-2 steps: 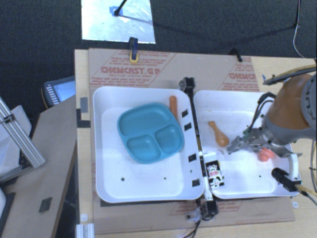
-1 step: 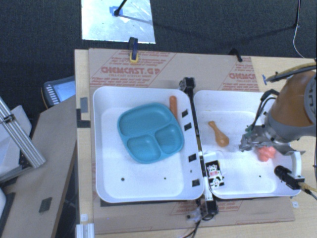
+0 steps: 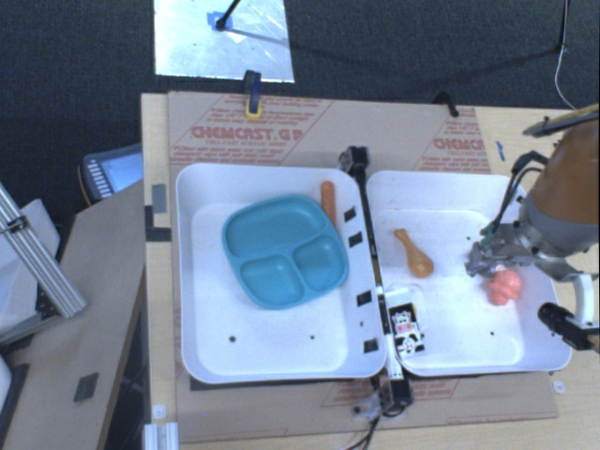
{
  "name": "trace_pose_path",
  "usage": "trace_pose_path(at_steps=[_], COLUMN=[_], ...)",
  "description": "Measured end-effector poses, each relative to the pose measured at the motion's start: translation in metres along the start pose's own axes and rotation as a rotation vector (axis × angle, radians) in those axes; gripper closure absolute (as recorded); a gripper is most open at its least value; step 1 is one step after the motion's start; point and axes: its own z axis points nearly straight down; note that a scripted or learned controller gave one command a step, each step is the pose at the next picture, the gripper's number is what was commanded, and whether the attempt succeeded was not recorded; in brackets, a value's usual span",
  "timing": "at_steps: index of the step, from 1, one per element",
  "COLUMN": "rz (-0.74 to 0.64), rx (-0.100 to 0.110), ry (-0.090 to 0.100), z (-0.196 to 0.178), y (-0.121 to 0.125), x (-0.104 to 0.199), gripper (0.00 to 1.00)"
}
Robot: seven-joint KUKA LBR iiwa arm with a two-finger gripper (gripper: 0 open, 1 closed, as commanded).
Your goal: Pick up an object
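Observation:
A pink, rounded object (image 3: 504,286) lies in the right bin (image 3: 450,340), near its right side. My gripper (image 3: 487,258) hangs just up and left of it, close to it or touching it; the arm comes in from the right edge. An orange wooden spoon (image 3: 412,252) lies in the same bin, left of the gripper. In the left bin (image 3: 211,345) rests a blue divided plate (image 3: 284,250), with an orange stick-like object (image 3: 328,201) at its upper right edge.
A black clamp strip (image 3: 367,251) runs down between the two bins, with a small black-and-white tag (image 3: 405,330) near its lower end. Cardboard (image 3: 281,129) lies under the bins. A yellow clip (image 3: 253,97) sits at the back edge.

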Motion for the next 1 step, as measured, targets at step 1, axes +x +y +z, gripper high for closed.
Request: trace_pose_path(at_steps=[1], rz=[0.0], rx=[-0.001], ry=[-0.001], z=[-0.0471], y=[0.0082], x=[-0.0055], gripper=[1.0])
